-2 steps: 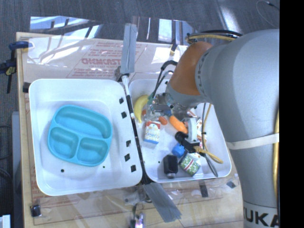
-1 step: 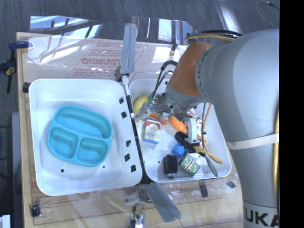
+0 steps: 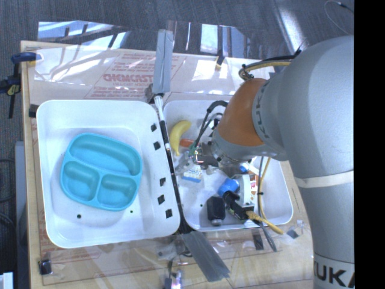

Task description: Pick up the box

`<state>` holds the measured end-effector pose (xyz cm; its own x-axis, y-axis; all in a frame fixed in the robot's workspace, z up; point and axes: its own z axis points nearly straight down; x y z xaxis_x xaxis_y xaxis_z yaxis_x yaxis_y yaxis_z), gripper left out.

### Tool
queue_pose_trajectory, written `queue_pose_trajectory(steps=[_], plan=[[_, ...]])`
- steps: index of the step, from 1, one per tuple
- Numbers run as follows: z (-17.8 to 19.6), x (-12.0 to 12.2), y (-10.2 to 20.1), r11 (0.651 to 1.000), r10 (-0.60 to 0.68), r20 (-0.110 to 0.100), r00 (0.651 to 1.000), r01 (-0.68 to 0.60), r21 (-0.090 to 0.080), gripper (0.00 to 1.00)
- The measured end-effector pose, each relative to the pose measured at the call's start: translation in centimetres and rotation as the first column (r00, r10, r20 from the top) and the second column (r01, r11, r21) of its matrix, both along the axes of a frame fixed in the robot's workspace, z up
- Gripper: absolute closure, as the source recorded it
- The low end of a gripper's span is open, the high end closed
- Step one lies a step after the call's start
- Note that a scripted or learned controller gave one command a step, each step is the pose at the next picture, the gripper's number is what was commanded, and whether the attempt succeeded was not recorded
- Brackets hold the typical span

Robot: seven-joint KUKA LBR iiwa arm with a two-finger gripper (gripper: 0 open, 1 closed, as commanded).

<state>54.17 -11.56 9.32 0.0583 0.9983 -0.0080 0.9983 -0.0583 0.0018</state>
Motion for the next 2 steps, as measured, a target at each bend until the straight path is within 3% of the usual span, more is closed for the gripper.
queue_pose_trajectory(steps=[1, 2], plan=[[0.8, 0.0, 0.5, 1.0, 0.009, -0.004, 1.0, -0.009, 0.007, 1.0], [9.9, 7.0, 4.1, 1.0, -0.012, -0.004, 1.0, 0.012, 0.009, 1.0]])
